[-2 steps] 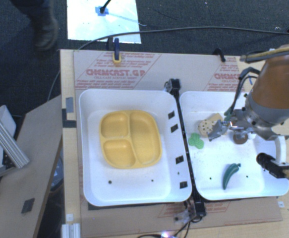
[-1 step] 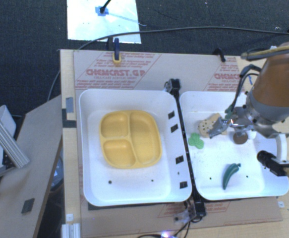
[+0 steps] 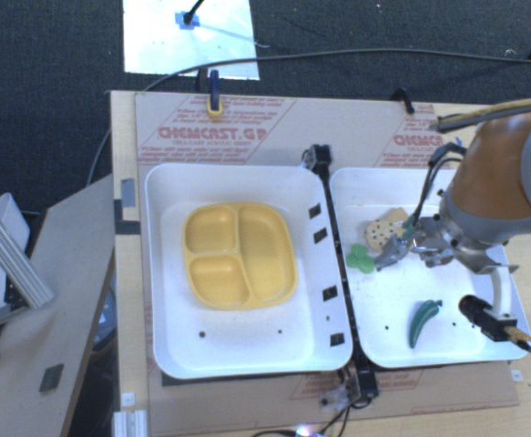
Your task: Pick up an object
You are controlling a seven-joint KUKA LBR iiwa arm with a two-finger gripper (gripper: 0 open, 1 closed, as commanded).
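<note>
My gripper (image 3: 393, 248) hangs low over the left part of the right bin (image 3: 447, 358), reaching in from the right. A small bright green piece (image 3: 361, 261) lies just left of its tip, close to it or touching; I cannot tell which. A tan, speckled cracker-like piece (image 3: 382, 228) lies just behind the gripper. A dark green pepper-shaped thing (image 3: 423, 321) lies apart, nearer the bin's front. Nothing is visibly held.
The left bin (image 3: 174, 335) holds a yellow plate (image 3: 239, 254) with three compartments. A black divider (image 3: 333, 271) runs between the two bins. The arm's orange and grey body (image 3: 502, 180) covers the right bin's far right side.
</note>
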